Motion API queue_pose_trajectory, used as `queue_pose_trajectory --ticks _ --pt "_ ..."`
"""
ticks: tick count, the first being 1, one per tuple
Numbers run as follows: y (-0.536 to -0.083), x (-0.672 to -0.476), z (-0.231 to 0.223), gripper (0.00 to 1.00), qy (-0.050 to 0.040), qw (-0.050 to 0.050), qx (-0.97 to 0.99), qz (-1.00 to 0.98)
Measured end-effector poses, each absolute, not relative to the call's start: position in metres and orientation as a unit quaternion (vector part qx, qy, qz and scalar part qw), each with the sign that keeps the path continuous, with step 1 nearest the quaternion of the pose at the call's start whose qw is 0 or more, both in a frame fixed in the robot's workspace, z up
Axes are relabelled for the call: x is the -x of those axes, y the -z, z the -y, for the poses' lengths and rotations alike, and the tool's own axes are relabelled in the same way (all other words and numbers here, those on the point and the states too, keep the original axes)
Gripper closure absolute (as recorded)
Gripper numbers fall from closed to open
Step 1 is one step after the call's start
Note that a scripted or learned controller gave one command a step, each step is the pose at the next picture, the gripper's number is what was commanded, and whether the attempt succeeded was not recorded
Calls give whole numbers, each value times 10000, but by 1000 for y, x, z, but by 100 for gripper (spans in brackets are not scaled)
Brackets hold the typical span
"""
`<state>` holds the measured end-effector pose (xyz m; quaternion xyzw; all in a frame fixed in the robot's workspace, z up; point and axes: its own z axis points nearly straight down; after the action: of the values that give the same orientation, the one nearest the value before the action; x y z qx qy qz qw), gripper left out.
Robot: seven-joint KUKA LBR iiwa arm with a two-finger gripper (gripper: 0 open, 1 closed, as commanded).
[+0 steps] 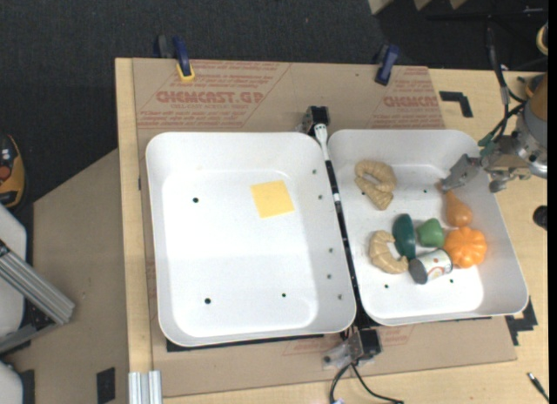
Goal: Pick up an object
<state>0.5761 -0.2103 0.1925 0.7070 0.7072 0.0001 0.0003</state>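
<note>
Evidently the gripper (474,171) hangs over the right bin's (505,293) far corner; whether its fingers are parted or closed I cannot tell. Just below lies an orange piece (458,212), beside the pumpkin (467,246). Best descend straight, straddling only that piece.

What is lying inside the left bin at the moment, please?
The left bin holds one flat yellow square, lying toward its back right part. A few small dark dots mark the floor. Whatever is beneath the square is covered.
</note>
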Motion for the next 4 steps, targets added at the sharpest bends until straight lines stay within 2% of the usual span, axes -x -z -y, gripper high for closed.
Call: queue_pose_trajectory --ticks 1,2,3,4 --pt "-78 -571 166 0 11 -45 -7061 -7081" --pt "-86 -650 149 0 -23 34 -7052 -7090" --pt "-84 -581 125 0 14 -37 -7075 -7067" --pt "-85 -641 120 0 -12 25 -7063 -7079"
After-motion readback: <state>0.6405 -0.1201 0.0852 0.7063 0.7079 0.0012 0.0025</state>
